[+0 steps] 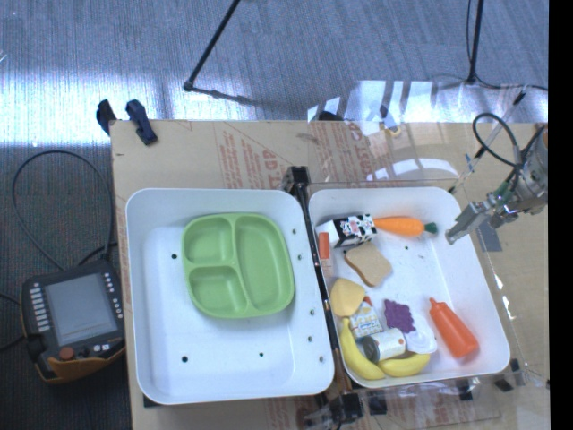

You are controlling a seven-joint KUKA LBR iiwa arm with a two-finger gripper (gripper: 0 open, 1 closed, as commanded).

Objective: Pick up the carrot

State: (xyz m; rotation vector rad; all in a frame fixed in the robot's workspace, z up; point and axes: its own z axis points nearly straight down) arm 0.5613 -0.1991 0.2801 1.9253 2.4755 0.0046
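The carrot (399,226) was a short orange toy, tapering toward the left, with a small dark green stub at its right end; it lay on its side near the far wall of the right bin (491,305), its tip just beside a black-and-white carton (354,229). There were two white bins on the counter (206,155). The left bin (157,330) held one green plate (239,264) with three compartments. The right bin held one carrot, one carton, one slice of bread (369,264), one pale yellow rounded piece (346,295), one banana (367,359) along the near wall, one purple piece (399,315) and one orange bottle (451,328). A small orange item (324,244) by the bin's left wall was too small to name. Near the banana, a small box (363,322), a can (387,345) and a white piece (421,340) crowded together, and their edges were hard to tell apart. At the right, the gripper (469,223) hung over the right bin's far right corner, well apart from the carrot; the jaws looked parted and held nothing. The arm behind it was cut off by the picture's edge.
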